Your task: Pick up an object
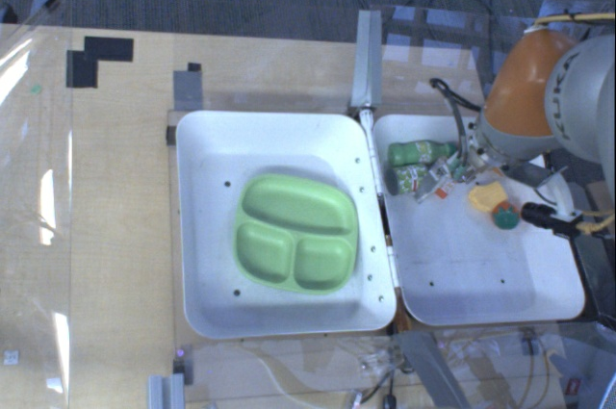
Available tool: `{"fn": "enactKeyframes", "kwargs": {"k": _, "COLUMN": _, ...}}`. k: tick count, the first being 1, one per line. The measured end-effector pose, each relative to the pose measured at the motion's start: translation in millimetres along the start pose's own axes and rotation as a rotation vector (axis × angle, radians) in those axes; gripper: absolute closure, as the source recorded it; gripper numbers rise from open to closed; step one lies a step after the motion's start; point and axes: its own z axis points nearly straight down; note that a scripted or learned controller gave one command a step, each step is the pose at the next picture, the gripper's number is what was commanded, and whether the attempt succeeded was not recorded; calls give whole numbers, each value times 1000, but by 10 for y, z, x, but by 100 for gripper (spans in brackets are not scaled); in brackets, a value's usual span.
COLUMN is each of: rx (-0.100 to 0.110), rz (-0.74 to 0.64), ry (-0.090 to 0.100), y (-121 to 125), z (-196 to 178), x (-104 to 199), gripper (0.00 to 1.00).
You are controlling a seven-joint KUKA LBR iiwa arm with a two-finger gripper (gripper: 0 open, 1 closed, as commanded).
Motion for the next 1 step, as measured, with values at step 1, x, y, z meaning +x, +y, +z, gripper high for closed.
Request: {"fn": "enactKeyframes", "kwargs": {"k": 1, "rx": 1, "rz": 401, "ry": 2, "y": 172, "z": 7, "x": -124, "gripper": 0}}
